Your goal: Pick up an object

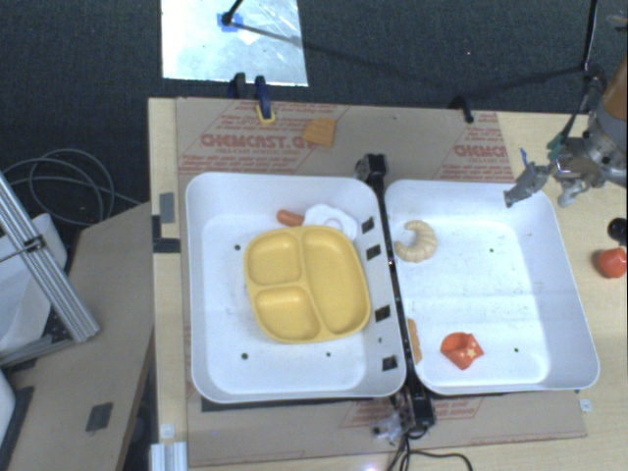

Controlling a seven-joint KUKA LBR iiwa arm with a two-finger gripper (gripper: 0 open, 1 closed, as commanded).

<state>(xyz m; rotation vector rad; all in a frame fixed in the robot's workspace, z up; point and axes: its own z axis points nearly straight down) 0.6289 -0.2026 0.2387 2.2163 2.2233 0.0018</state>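
Observation:
The right bin (530,292) holds a pale croissant (417,240) near its back left and a red crumpled piece (461,349) near its front. My gripper (543,190) hangs over the bin's back right corner, well apart from both. Its fingers are spread and open, with nothing between them. In the left bin (211,263) a yellow divided plate (304,285) lies in the middle. Behind the plate sit a small orange sausage (289,218) and a white piece (330,220).
An orange sliver (414,340) rests against the right bin's left wall. On the bench outside the bins lie a tan block (320,130) at the back and a red object (610,261) at the right. A black clamp (373,167) sits on the divider between the bins.

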